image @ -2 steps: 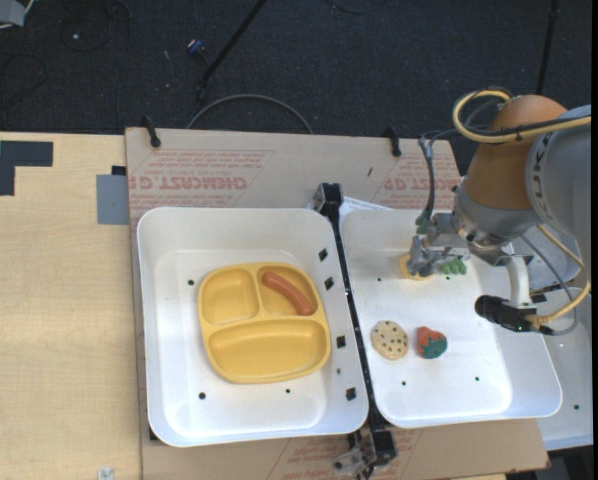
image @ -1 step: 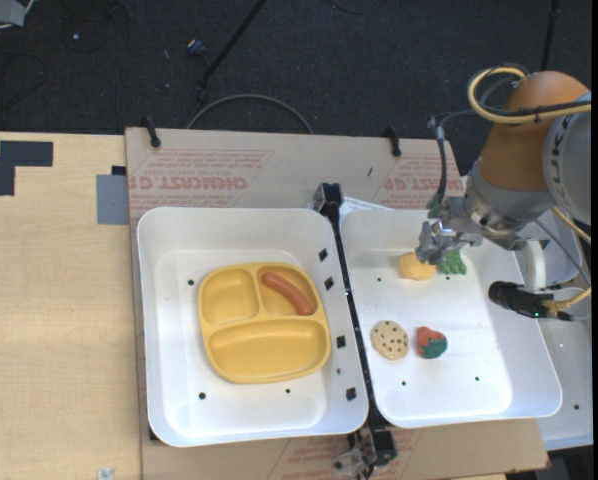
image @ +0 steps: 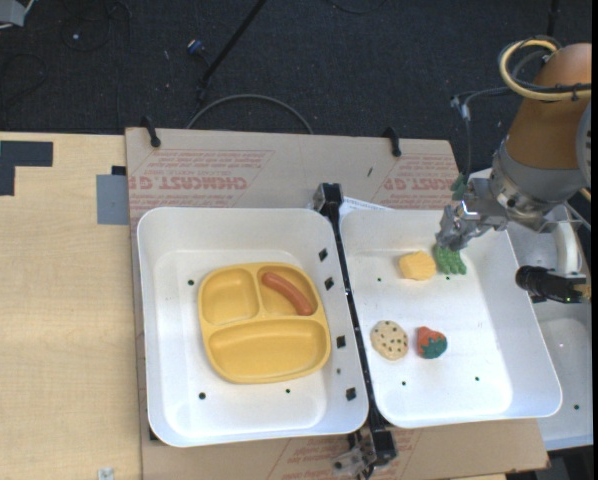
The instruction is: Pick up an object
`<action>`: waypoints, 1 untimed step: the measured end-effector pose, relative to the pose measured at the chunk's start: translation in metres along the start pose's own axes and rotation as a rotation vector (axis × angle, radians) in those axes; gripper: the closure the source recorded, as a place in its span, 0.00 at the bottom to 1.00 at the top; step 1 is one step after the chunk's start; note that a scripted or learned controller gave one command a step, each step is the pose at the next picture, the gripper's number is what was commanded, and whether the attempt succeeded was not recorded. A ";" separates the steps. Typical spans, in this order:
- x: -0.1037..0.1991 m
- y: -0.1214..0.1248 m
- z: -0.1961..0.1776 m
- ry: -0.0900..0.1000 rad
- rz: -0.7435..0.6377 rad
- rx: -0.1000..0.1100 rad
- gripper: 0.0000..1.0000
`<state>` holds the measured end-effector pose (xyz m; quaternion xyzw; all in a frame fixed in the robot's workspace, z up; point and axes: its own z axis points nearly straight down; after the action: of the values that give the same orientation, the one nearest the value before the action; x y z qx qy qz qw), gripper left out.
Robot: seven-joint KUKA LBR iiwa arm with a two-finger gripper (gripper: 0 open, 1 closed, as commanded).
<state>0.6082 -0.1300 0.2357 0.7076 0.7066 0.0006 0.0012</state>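
White plastic makes up the two shallow bins that sit side by side on the bench. The left bin point(image: 169, 268) holds a yellow tray point(image: 264, 353) with three sections. A toy hot dog point(image: 289, 291) lies slanted in the tray's upper right section. The right bin point(image: 509, 368) holds four small toys. A yellow piece like cheese point(image: 417, 266) lies near the top of this bin. Just beside it, on its right, is a small green toy point(image: 450, 261). Lower down lies a round cookie with dark dots point(image: 388, 339). Next to the cookie, on its right, is a red toy with a green top point(image: 432, 343), like a strawberry. These two are close but do not touch. The grey arm with the orange band point(image: 551, 118) comes in from the right side. Its gripper point(image: 457, 230) hangs low over the upper part of the right bin, right above the green toy. The tips seem to reach the top of the green toy, but I cannot tell if the claw is spread apart or pressed together, or if it pinches the toy. The cheese piece sits just to the left of the gripper, free of it. A black divider point(image: 341, 298) runs between the two bins. Brown cardboard point(image: 259, 173) lies under both bins, with red print on it.
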 end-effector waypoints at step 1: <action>0.046 -0.014 -0.008 0.003 -0.006 0.006 1.00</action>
<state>0.5946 -0.0835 0.2437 0.7056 0.7086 -0.0003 -0.0020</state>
